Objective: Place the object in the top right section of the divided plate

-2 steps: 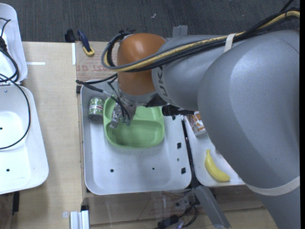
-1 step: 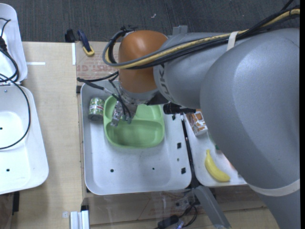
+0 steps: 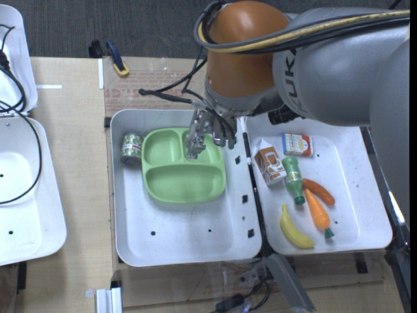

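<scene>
A light green divided plate (image 3: 184,186) lies in the left white bin (image 3: 176,240), with two small sections at the top and one wide section below. My gripper (image 3: 195,146) hangs from the orange wrist, low over the plate's top right section (image 3: 207,156). The wrist and cables hide much of that section, so I cannot make out any object under or in the gripper.
A small tin can (image 3: 131,147) stands in the left bin just left of the plate. The right bin (image 3: 352,237) holds a red-and-white carton (image 3: 298,144), a brown carton (image 3: 268,163), a green bottle (image 3: 293,180), a carrot (image 3: 317,212) and a banana (image 3: 294,228).
</scene>
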### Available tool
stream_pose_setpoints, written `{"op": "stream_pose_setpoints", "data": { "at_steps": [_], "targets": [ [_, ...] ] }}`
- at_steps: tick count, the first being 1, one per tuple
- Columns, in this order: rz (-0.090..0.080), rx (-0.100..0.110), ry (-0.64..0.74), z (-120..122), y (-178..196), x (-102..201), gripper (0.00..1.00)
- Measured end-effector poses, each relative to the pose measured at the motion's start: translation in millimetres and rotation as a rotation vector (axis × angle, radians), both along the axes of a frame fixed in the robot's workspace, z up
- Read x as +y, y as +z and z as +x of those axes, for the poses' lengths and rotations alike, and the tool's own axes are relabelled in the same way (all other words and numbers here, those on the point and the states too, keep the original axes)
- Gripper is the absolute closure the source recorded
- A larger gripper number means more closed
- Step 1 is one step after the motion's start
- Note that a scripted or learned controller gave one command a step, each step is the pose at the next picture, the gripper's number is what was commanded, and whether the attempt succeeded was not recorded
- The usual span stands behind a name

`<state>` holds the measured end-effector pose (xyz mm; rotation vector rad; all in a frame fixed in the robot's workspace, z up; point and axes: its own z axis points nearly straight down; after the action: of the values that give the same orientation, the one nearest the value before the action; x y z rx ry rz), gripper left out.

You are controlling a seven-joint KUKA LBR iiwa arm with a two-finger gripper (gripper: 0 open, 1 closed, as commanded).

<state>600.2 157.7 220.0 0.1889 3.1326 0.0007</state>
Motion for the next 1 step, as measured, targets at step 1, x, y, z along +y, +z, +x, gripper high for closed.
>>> {"op": "stream_pose_setpoints", "data": {
  "at_steps": [1],
  "targets": [
    [0.000, 0.003, -0.014, -32.2, -49.6, -35.4, 1.00]
  ]
}}
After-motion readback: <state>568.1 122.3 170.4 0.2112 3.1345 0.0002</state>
